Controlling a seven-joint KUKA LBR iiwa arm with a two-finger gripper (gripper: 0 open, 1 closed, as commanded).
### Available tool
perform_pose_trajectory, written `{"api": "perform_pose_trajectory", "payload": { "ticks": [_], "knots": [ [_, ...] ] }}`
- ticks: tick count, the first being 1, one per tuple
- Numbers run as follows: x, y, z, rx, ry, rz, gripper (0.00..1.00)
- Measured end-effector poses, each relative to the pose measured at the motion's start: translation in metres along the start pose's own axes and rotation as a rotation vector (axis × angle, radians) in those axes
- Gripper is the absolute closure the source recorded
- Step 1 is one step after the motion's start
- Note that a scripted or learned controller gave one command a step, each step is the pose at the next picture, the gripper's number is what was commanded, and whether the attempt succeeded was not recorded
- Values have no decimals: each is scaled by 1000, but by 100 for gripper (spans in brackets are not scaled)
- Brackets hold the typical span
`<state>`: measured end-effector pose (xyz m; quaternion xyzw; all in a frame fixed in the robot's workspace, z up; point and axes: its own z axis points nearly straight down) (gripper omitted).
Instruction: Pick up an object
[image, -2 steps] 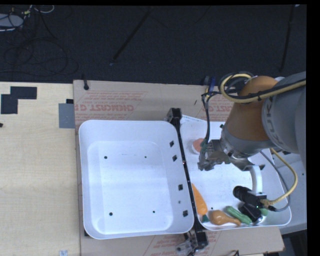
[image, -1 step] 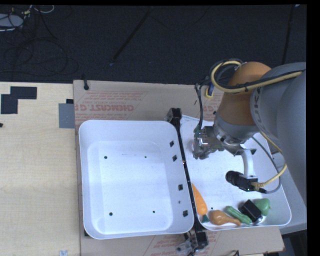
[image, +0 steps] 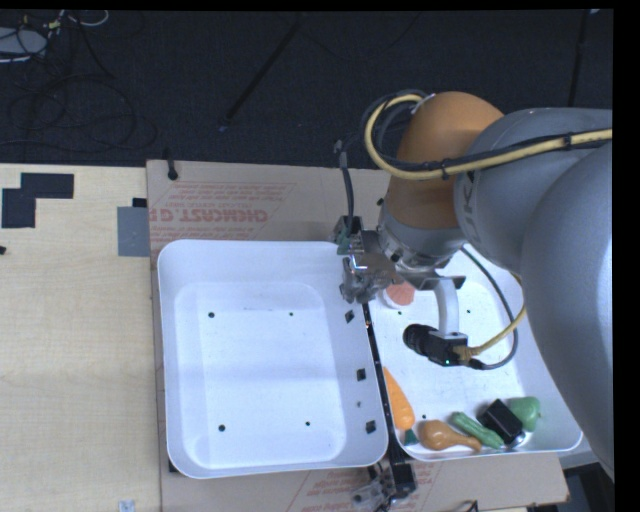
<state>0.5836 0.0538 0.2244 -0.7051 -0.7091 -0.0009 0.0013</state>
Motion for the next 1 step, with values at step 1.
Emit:
{"api": "perform_pose_trajectory", "payload": {
  "ticks": [1],
  "knots": [
    [3,-30,40,9,-3,8,100]
  ]
}}
